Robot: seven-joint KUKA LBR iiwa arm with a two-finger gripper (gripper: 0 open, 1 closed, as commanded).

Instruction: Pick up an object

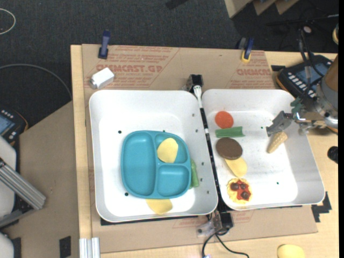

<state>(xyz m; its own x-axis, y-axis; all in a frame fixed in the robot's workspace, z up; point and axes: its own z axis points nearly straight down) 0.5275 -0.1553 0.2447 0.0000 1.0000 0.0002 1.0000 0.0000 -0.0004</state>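
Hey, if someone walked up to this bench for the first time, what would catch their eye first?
Probably the teal divided tray in the left bin, with a yellow piece lying in one compartment. Next, the row of toy foods along the right bin's left side, topped by a red-orange round piece, and the pincer right by a tan cone.

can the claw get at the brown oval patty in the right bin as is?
Probably yes. The brown oval patty lies uncovered, top free, left of the claw; the green strip and yellow piece touching it crowd a side approach.
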